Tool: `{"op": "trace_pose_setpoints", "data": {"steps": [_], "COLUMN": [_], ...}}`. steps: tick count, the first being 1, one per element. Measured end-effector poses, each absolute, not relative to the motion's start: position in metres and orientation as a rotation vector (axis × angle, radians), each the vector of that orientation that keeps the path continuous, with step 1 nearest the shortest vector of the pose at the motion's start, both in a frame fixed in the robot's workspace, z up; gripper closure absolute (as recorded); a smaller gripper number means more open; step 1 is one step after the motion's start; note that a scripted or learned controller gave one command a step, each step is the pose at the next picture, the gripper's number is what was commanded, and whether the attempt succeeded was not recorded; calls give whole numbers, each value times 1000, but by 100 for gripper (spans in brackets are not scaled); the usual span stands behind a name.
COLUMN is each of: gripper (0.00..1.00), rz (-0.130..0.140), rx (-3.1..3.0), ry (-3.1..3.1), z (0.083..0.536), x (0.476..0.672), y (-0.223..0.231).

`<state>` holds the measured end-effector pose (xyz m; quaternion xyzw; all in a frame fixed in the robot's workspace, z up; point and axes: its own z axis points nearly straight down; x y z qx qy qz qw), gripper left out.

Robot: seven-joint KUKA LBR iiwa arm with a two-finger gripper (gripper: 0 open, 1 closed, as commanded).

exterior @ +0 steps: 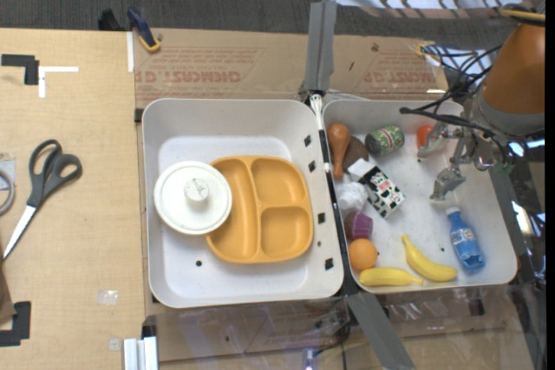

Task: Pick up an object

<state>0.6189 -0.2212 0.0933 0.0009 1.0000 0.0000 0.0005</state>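
Across the worktop (69, 273) you have two shallow white bins side by side, the left bin (156, 256) and the right bin (503, 212), their inner walls touching along the middle. At the right edge of the worktop the grey arm (520, 69) with its orange band reaches in over the right bin's far right corner, and the gripper (449, 178) hangs above that bin's right half with nothing between the fingers; you cannot tell from this slant whether they are spread or pressed together. Filling the middle of the left bin lies a yellow divided plate (269, 212), and a round white lid (192, 197) overlaps its left edge. Outside the bins, near the worktop's left edge, you see black-handled scissors (39, 186). Along the right bin's near wall lie two bananas (416, 269), touching each other, with an orange (362, 254) just beside them at the near left corner. A blue bottle (466, 243) lies near the right wall, just below the gripper. Against the left wall sit a black-and-white carton (381, 189), a purple piece (360, 226) and a brown pear-shaped piece (339, 141). Toward the far wall rests a green can (386, 139), with a small red piece (424, 135) beside it.
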Motion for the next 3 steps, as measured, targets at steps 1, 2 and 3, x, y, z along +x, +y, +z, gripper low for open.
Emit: {"op": "trace_pose_setpoints", "data": {"steps": [1, 2, 3], "gripper": [0, 0, 0], "rz": [-1, -1, -1], "rx": [-94, -191, 110], "ry": [3137, 3133, 3133], "z": [93, 92, 93], "x": [532, 483, 548], "y": [-222, -222, -221]}}
